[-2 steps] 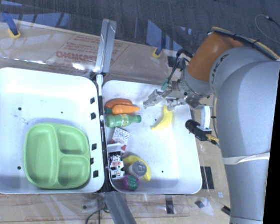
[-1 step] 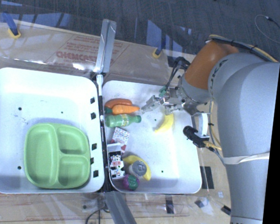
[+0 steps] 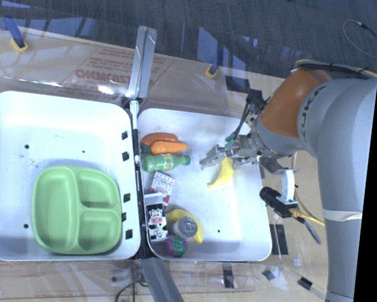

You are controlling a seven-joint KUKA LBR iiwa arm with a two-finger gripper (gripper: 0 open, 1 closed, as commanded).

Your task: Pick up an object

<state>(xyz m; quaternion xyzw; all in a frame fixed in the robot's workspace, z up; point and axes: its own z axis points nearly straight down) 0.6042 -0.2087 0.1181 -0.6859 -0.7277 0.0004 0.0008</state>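
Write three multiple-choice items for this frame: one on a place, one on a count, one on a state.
1. Where does the green divided tray lie?
A. In the left bin
B. In the right bin
C. On the bench outside both bins

2. How many compartments does the green divided tray have?
A. Two
B. Three
C. Five

3. How does the gripper stand relative to the banana?
A. Over the left bin, far from it
B. In the right bin, right at the banana's upper end
C. Outside both bins, raised above the bench

Answers:
1. A, the tray rests on the left bin's floor.
2. B, one long section and two smaller ones show.
3. B, the gripper sits low in the right bin against the banana's top.
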